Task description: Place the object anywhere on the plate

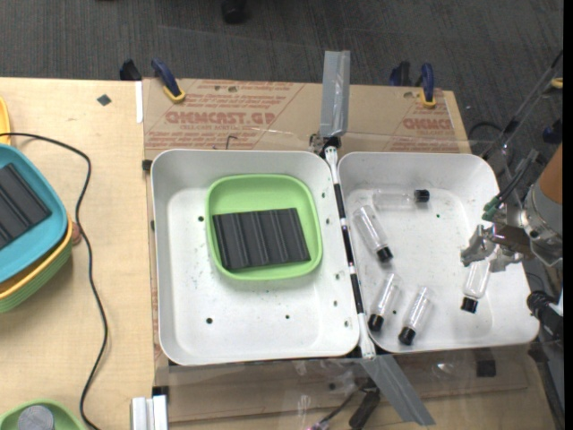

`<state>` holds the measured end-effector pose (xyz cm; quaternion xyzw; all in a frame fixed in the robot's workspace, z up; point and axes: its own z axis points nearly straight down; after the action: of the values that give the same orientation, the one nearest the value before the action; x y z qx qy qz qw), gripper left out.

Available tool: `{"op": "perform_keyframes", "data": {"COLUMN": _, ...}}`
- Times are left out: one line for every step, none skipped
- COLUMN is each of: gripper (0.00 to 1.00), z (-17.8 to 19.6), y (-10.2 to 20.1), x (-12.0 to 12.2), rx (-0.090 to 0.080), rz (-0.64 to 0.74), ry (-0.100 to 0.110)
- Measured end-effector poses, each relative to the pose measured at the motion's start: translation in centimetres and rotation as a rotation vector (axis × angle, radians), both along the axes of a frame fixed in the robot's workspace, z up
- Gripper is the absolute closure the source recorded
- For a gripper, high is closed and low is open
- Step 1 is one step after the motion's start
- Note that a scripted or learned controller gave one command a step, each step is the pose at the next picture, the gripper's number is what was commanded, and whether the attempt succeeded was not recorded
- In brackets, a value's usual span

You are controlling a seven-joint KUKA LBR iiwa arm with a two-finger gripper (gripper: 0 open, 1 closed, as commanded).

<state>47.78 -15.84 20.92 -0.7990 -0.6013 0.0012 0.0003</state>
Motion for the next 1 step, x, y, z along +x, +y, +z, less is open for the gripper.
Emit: {"op": "perform_keyframes", "data": {"gripper": 0.0, "z": 0.0, "y": 0.0, "x": 0.0, "rx": 0.0, "rz": 0.0, "ry": 0.0}}
